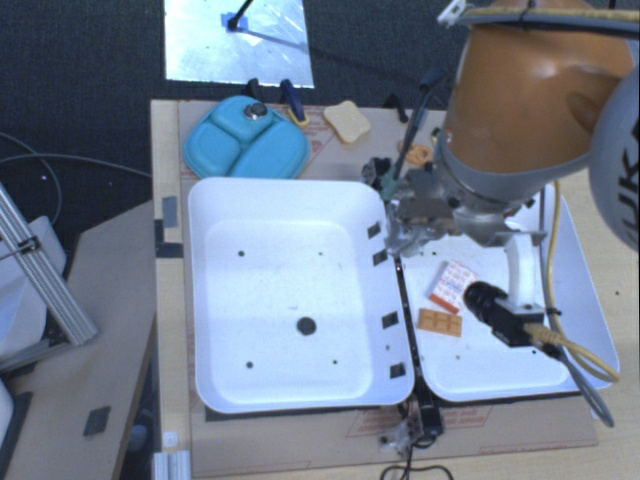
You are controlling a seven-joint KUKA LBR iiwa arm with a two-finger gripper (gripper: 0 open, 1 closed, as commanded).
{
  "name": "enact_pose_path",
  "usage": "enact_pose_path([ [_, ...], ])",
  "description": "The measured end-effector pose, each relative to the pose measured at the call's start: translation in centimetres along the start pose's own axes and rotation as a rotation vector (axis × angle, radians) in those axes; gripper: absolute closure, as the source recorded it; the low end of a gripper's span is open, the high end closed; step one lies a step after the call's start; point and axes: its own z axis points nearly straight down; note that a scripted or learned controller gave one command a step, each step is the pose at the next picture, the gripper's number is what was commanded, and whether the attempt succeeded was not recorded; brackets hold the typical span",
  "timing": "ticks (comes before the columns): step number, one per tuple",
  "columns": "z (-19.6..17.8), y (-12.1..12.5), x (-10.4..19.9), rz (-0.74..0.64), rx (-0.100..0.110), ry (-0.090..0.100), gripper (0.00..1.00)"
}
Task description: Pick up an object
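The grey arm with its orange band hangs over the right bin, covering its far half. My gripper is low at that bin's far left corner, close to the wall shared with the left bin. Nothing can be seen held in it. In the right bin, in front of the gripper, lie a small red and white box and a flat orange waffle-like piece. A small dark round object lies near the middle of the left bin.
Behind the bins on the bench sit a blue divided dish, a tan bread-like piece and a small orange item. A shiny foil sheet lies further back. A metal frame stands at the left.
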Motion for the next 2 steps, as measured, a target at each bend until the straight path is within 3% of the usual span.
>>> enact_pose_path([
  [1,-1.8,0.2,-0.1,-0.003,-0.016,0.003,1.0],
  [2,4.1,0.8,-5.5,0.011,-0.008,0.0,1.0],
])
